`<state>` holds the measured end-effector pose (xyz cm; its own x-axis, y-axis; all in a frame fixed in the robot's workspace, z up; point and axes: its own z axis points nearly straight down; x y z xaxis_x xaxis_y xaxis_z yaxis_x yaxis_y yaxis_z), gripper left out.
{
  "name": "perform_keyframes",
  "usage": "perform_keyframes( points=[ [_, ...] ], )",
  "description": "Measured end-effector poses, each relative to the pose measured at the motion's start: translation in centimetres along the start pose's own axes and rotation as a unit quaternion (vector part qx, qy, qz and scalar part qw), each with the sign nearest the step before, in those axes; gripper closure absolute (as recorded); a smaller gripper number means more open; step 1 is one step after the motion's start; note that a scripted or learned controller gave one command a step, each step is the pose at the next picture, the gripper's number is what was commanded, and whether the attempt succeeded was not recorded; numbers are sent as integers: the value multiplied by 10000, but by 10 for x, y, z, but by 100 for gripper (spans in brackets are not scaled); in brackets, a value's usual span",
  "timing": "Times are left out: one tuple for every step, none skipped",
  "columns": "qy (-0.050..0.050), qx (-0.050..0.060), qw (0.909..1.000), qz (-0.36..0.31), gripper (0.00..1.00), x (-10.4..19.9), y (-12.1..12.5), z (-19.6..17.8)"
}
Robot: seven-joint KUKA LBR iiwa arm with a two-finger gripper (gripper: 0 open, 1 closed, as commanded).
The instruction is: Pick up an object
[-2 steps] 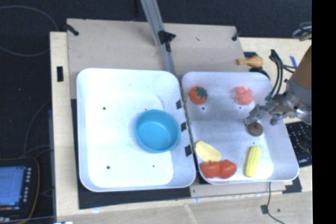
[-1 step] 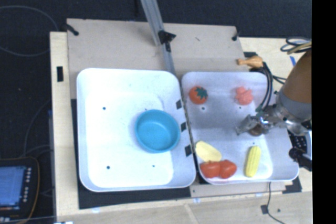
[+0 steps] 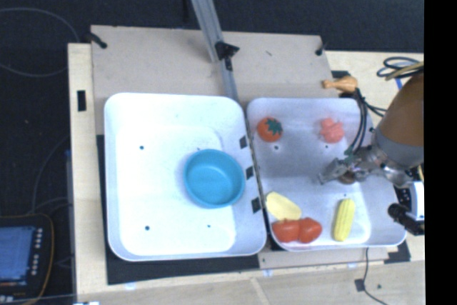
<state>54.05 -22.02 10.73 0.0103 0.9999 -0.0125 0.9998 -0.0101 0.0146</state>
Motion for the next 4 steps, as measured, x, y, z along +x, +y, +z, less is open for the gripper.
perform_keyframes(
  points=[
    [-18,-66,10000,23,100,-2,3,-15],
    [65,47,9999,-74,100,4,2,-64],
    [52,27,10000,-75,100,-6,12,-121],
    [52,23,9999,-85,100,-8,14,-178]
  ],
)
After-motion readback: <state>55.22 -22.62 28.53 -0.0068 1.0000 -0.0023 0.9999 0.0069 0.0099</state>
